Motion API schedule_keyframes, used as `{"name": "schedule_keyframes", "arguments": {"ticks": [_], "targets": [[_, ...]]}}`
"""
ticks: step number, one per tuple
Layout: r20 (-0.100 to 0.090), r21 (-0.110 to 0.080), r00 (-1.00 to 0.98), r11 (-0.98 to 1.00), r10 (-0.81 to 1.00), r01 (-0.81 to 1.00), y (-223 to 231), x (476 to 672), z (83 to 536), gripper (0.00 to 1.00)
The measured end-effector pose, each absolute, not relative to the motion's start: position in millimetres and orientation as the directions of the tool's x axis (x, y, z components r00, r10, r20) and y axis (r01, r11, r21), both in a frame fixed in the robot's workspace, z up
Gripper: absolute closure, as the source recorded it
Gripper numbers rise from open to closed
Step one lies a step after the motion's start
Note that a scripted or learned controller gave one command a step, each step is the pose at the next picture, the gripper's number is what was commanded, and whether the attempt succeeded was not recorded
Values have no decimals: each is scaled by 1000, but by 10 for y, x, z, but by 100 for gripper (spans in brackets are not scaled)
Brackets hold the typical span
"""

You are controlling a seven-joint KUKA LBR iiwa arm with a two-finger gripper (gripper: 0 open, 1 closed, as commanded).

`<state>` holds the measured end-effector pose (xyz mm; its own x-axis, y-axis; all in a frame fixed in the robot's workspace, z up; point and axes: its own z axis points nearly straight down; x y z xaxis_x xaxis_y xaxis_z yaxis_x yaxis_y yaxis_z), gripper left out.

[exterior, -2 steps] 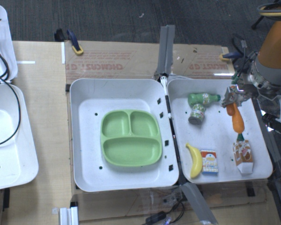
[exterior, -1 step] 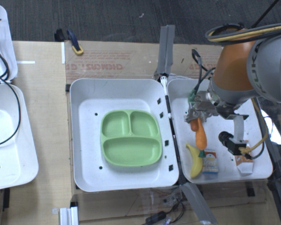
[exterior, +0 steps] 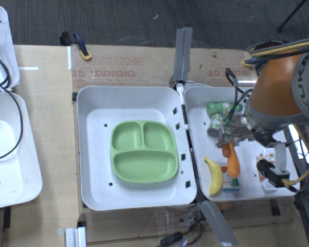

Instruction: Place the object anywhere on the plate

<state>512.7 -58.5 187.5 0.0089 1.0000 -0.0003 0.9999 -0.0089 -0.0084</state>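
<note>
Banana (exterior: 213,176) lengthwise, tip toward camera

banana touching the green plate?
Apart. Camera view shows the banana in the right bin, the green plate in the left bin, bin walls between them.

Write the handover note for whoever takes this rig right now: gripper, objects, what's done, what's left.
Gripper: low in the right bin, at the top end of the carrot; a grasp is not confirmed.
Also in the right bin: banana, a green bottle, a small box under the carrot's lower end.
Green plate: in the left bin, with nothing on it.
Done: nothing placed.
Left: secure one object, carry it across the divider, set it on the plate.
</note>
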Motion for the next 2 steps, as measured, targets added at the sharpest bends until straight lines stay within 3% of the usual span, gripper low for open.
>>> {"name": "schedule_keyframes", "arguments": {"ticks": [1, 2], "targets": [[-2, -9, -27, 26, 1000, 1000, 57, 5383, 1867, 100], [0, -7, -210, 210, 978, 978, -31, 5482, 1874, 100]]}}
